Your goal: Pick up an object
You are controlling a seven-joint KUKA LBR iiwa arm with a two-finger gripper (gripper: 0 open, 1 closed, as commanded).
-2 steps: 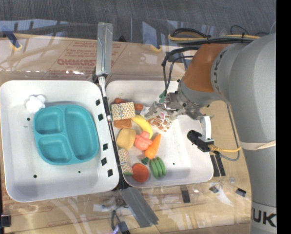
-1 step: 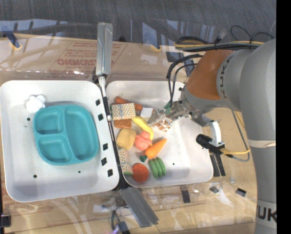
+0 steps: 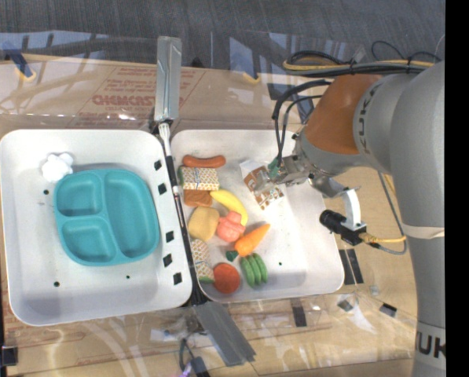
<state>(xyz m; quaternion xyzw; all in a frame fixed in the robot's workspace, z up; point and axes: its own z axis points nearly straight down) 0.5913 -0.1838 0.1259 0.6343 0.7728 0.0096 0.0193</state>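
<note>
The claw (image 3: 275,171) hangs low over the right bin (image 3: 316,269), toward its far right side, with a small brown-and-white packet (image 3: 262,185) directly under its tip. From this slanted view I cannot tell whether that packet is actually gripped or merely lies below. It looks light, thin and crinkly, probably slippery, so it is best pinched across its narrow width. The other candidates crowd the bin's left side: a sausage (image 3: 204,162) at the far edge, a banana (image 3: 229,203), a carrot (image 3: 252,239) and green beans (image 3: 254,269) toward the near edge (all seemingly hollow plastic toys, light, stiff and smooth). The left bin (image 3: 22,289) carries a teal divided plate (image 3: 106,215).
</note>
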